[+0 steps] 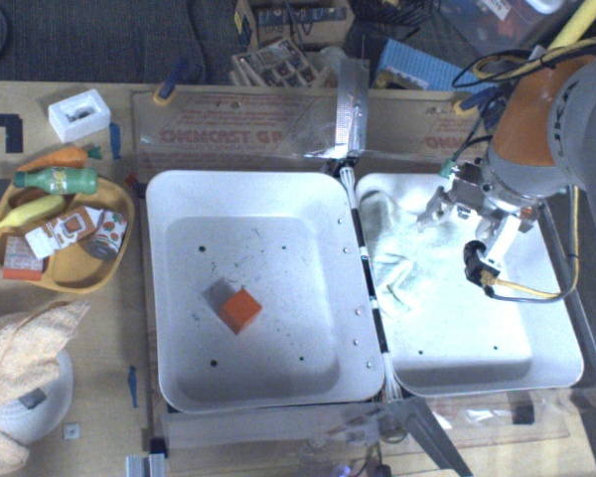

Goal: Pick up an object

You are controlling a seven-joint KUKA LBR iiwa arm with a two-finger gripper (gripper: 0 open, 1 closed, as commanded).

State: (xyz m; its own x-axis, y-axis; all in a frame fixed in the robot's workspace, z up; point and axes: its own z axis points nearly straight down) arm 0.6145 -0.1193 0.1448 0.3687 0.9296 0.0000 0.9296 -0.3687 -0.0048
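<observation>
Orange block [242, 310] sits in the left bin [169, 207], well apart from my gripper [474, 217], which hangs open and empty over the right bin [556, 366] near crumpled pale cloth [395, 276].

Faint red lettering is showing on the clear plastic sheet [240, 132] lying along the bench's far edge behind the left bin [179, 202], but it is too blurred to read.

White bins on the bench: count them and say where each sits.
2. The left bin holds an orange block; the right bin lies under the gripper.
</observation>
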